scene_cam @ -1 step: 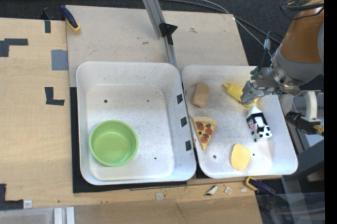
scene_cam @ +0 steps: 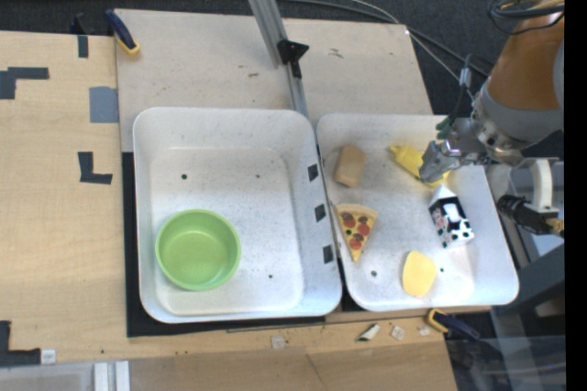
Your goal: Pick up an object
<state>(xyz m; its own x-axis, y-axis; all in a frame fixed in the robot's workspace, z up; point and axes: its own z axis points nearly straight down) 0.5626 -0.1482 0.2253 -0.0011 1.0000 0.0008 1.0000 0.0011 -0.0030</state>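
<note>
The end effector hangs over the right bin, partly covering a yellow object; I cannot tell its state. A small black-and-white bottle lies near it, its label too small to read.

The robot's rounded grey arm wears a broad orange band above its wrist; a thin dark cable loops over its top.
</note>
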